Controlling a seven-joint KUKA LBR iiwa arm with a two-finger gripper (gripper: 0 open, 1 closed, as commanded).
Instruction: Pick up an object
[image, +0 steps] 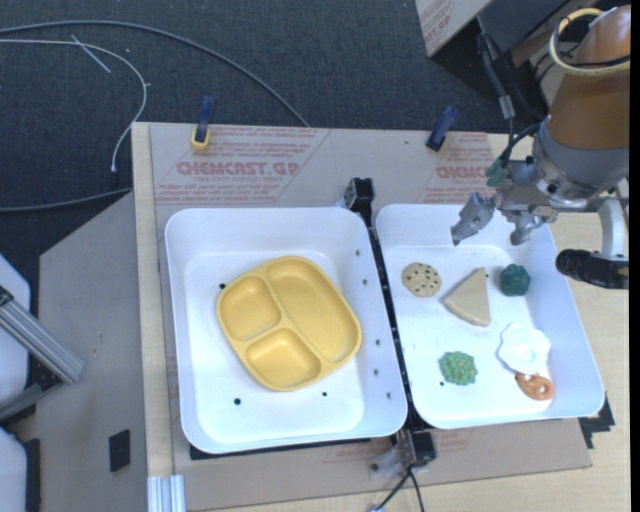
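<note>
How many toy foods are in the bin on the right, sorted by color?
Green: 2, the dark green toy and the light green broccoli
Tan: 2, the cookie and the wedge slice
White: 1, the fried egg
Orange: 1, the pretzel
Total: 6

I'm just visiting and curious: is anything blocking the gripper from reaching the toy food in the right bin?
Nothing visible does. The gripper hangs open above the right bin's far end, with bare bin floor between it and the cookie and wedge.
</note>
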